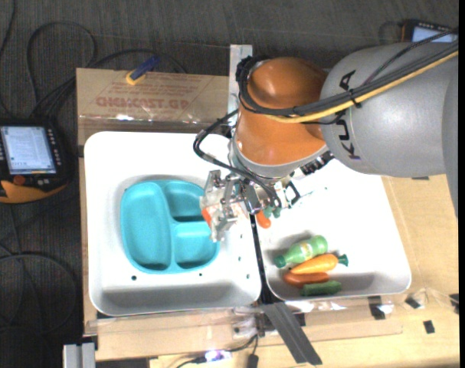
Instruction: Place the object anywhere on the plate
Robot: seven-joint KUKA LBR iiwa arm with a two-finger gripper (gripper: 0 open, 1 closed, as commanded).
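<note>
A small orange object (209, 216) shows at the tip of the gripper (221, 215), right at the plate's right edge; whether it is a held item or part of the gripper itself cannot be told, and whether the fingers are open or closed cannot be told either; the metal parts there are too cluttered to read. The plate (152, 228) is turquoise with three compartments, one long on the left and two smaller on the right; it lies in the left bin (102, 282), a shallow white tray. The gripper hangs over the seam between the two bins, above the plate's right rim; a second small orange-red piece (263, 220) shows just right of it, over the seam.

The right bin (385, 267) holds a cluster of toy foods near its front: a green bottle (302, 251) tilted toward the upper right; a carrot (319, 264) touching it just below; a red piece (296, 277) under the carrot's left end; a dark green pod (321, 287) at the front, touching the red piece.

The arm (393, 106) enters from the right, grey, with a large orange band (282, 113) above the wrist; black cables loop around it. Behind the left bin a cardboard sheet (152, 98) lies on the counter with a blue clip (142, 68) at its far edge; a handheld control pendant (24, 159) with a lit screen sits on the dark floor at far left.
</note>
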